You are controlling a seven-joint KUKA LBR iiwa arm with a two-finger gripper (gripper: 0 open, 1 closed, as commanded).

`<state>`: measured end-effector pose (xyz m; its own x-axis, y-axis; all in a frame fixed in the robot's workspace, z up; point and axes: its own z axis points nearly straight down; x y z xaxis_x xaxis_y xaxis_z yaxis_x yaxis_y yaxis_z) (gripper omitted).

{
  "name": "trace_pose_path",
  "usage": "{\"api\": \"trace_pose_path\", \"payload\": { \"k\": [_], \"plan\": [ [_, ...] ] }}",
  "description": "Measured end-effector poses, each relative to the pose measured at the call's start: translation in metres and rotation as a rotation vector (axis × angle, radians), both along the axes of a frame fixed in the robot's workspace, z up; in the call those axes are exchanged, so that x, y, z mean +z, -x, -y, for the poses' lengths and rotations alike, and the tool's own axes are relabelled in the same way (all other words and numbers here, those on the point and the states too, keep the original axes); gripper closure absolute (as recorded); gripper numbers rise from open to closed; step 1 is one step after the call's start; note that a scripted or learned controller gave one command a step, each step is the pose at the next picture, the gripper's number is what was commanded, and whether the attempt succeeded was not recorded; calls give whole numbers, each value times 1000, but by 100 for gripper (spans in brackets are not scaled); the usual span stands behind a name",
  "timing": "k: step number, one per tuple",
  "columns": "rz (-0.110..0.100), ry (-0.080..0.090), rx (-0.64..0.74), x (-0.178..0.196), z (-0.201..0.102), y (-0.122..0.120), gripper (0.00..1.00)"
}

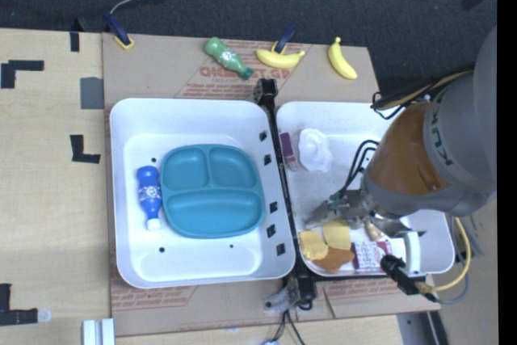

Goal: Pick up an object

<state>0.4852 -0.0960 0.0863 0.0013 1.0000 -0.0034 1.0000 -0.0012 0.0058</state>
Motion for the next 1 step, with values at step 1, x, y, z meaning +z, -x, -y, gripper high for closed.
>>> {"api": "trace_pose_path", "payload": {
  "k": [1],
  "plan": [
    [0,0,0,10,0,0,100]
  ]
}}
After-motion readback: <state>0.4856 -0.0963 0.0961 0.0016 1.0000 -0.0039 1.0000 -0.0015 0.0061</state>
